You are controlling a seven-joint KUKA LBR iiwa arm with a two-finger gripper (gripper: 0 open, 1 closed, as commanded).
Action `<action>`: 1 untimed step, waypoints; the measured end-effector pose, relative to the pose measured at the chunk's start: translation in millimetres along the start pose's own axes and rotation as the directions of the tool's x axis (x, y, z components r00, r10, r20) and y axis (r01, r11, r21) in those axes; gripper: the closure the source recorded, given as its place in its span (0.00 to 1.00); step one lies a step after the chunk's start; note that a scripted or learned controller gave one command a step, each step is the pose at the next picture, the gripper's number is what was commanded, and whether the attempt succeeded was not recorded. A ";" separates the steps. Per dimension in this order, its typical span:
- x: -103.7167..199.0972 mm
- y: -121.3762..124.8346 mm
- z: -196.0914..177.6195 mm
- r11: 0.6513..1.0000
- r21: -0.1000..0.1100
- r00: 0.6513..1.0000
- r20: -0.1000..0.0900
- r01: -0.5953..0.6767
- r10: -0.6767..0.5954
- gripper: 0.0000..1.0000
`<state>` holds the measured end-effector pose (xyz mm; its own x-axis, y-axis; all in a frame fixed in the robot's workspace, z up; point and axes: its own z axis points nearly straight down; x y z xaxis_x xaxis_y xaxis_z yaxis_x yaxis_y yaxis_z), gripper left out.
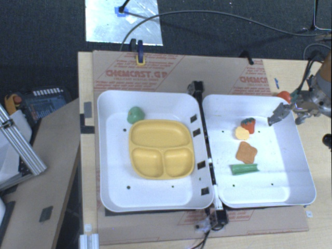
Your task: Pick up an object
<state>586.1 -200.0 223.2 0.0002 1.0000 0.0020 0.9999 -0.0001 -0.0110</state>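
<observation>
Over the right shallow white bin [303, 191], we see the grey two-finger gripper [288, 114] spread apart, grasping nothing, near the small red-and-green toy [249, 124], yellow divided plastic tray [160, 148] in left bin [111, 154].

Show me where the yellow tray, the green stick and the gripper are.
yellow tray [162, 131]: camera view, on the ridge below its top compartment.
green stick [244, 168]: camera view, middle of its length.
gripper [288, 114]: camera view, midway between its fingertips.

Arm [324, 82] cut off at right edge, end effector [288, 113] fingers too blurry
</observation>
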 end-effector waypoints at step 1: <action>0.9 2.6 -7.6 1.000 -0.012 1.000 0.002 0.003 -0.003 0.00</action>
<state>588.8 -199.1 230.9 -0.0033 1.0000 -0.0005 1.0000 0.0033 0.0012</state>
